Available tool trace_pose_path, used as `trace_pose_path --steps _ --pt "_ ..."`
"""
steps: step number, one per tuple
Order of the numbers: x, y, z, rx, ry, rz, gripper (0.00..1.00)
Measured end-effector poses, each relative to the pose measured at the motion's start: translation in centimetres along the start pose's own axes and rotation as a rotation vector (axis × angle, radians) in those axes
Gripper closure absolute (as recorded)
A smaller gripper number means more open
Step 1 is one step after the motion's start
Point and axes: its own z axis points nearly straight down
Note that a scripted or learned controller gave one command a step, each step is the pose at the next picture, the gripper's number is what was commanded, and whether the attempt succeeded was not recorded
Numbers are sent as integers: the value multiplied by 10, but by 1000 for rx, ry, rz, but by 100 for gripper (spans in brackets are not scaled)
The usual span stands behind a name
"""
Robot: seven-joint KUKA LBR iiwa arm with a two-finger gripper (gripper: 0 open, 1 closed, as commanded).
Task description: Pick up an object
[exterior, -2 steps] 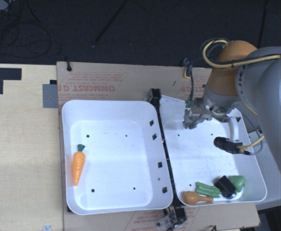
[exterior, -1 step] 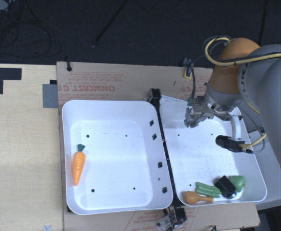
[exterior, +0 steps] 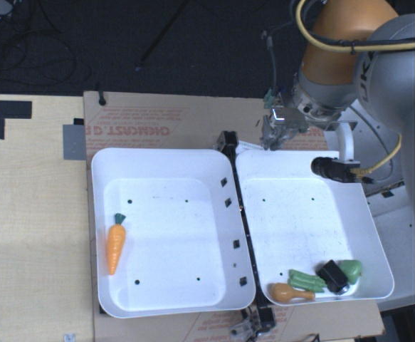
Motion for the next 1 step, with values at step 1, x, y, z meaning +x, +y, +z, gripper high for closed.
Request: trace_pose_path --steps 1 --pt "-13 -45 -112 5 -2 8 100"
